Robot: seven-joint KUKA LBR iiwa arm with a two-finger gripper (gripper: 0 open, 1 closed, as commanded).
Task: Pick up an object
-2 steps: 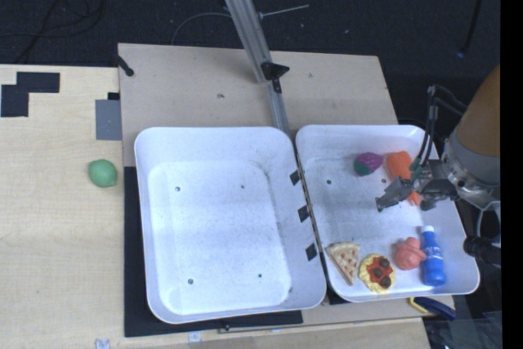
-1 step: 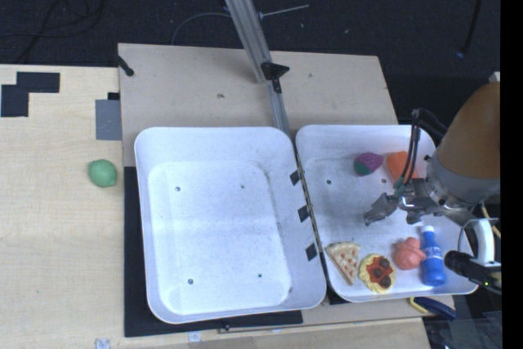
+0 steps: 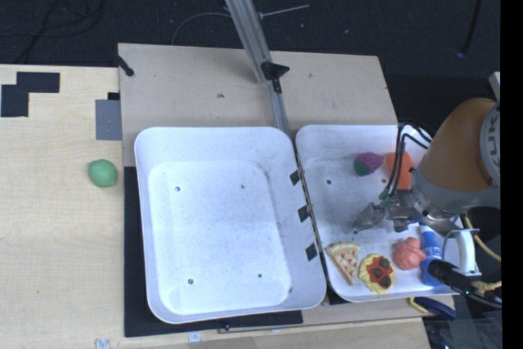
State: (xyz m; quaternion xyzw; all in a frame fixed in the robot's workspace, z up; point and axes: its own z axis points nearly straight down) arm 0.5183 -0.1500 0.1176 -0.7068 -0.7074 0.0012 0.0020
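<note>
My gripper [image 3: 369, 217] hangs low over the middle of the right bin [image 3: 327, 151], its dark fingers pointing left, with bare bin floor beneath them. A purple and green toy [image 3: 368, 163] lies behind it. An orange object [image 3: 401, 167] sits beside that, partly hidden by the cable and wrist. In front lie a pizza slice [image 3: 346, 261], a round red and yellow toy [image 3: 377, 271] and a pink lump [image 3: 408, 253]. A blue object [image 3: 430, 243] lies at the right rim, partly under the arm.
The left bin [image 3: 163, 151] stands beside the right one, joined by black clips [image 3: 304, 212]. A green ball [image 3: 103, 173] rests on the wooden bench at far left. A metal rail [image 3: 248, 20] slants up behind the bins.
</note>
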